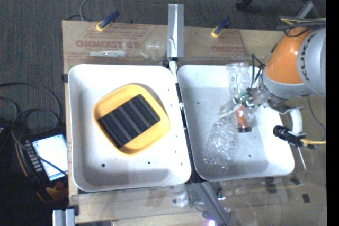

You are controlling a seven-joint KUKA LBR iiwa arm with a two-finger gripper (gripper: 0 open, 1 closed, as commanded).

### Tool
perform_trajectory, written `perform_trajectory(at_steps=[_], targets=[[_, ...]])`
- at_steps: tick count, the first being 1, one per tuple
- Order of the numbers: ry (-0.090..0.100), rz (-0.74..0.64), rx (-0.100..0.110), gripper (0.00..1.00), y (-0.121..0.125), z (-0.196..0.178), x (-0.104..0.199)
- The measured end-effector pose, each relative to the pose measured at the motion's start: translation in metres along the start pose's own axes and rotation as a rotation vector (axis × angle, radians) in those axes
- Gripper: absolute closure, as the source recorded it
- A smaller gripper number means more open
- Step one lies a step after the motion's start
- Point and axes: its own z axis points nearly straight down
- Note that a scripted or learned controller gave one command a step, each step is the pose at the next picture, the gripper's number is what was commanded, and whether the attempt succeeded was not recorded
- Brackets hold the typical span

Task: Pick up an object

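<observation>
Right bin (275,164): one crumpled clear plastic bottle (225,137), long axis slanting from near-left to far-right. Gripper (242,114) sits at its upper end, seemingly touching; opening and any hold cannot be told. Left bin (85,166): yellow-and-black tray (131,118).

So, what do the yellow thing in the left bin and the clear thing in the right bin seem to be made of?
The yellow tray looks like smooth, matte moulded plastic, going by its even colour and rounded edges. Its black ribbed insert could be rubber or plastic. The clear bottle seems to be thin, glossy, crinkled plastic: the white bin shows through it, with bright glints.
</observation>
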Motion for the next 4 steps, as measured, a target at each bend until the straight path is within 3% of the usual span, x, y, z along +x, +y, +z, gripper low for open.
perform_trajectory(at_steps=[1,2,3,4], targets=[[0.008,0.191,0.03,1.0,0.031,0.011,-0.017],[-0.005,0.205,0.004,1.0,0.081,-0.021,0.012],[-0.003,0.178,0.004,1.0,0.095,-0.081,0.092],[-0.004,0.178,0.005,0.0,0.095,-0.081,0.092]])
